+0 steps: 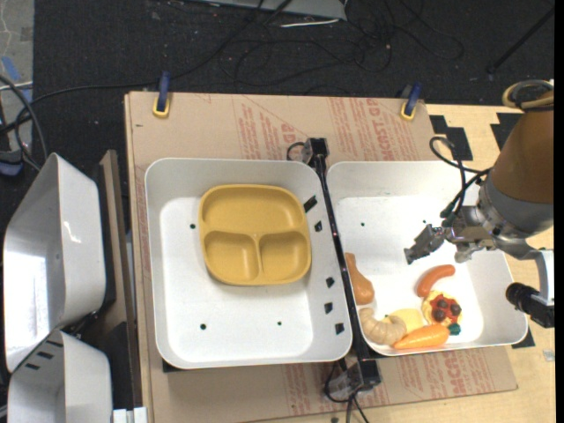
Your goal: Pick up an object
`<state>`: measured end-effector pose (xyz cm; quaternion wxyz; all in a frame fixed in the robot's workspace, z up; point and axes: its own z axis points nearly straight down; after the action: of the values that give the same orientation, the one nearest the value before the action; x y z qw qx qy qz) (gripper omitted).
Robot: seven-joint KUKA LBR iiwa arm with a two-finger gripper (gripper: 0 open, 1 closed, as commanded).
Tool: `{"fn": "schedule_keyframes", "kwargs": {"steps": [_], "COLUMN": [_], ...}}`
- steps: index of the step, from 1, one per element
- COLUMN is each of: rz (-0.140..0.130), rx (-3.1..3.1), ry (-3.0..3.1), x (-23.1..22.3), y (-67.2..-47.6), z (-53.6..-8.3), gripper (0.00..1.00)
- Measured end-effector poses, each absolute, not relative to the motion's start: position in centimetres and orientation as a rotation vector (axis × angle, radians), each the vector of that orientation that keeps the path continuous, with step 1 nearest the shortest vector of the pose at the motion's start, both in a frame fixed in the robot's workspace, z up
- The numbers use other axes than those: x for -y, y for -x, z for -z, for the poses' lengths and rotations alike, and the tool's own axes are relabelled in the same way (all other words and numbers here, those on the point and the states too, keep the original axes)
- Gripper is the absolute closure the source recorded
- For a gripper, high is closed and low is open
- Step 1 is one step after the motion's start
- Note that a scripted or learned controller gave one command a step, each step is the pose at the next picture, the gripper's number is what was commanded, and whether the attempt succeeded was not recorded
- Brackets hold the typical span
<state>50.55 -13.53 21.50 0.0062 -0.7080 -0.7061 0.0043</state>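
White plastic bins sat side by side on the bench, and the right bin (388, 183) served as the landmark for everything that mattered. Nothing had been picked up at this moment. The toy food lay bunched in that bin's near corner: a red sausage (435, 278), an orange carrot (423, 337) along the near wall, a pale yellow piece (406, 318) just behind it, a small pastry topped with berries (443, 308), a tan knobbly piece (383, 329) and a brownish pear-like piece (358, 280) against the wall shared with the left bin (167, 192). That left bin held a yellow divided plate (256, 233).

The grey arm reached in over the right bin's far-right side, its orange band above the wrist, the wrist angled toward the bin's middle. The gripper (423, 245) hung above the bare floor of the right bin, just behind the sausage, with no item between its fingers; whether they were spread or closed could not be told from this angle. By my reading, the whole grasp was yet to be made: descent, closing and lift all remained.
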Motion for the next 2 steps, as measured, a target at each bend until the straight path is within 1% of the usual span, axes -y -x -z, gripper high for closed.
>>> {"fn": "schedule_keyframes", "kwargs": {"steps": [1, 2], "rz": [0.0, -0.003], "rx": [2.222, 2.217], "ry": [2.22, 2.22], "x": [13.5, 13.0], "y": [-50.8, -49.9], "z": [-22.2, -16.7], "gripper": [0.0, 0.0]}}
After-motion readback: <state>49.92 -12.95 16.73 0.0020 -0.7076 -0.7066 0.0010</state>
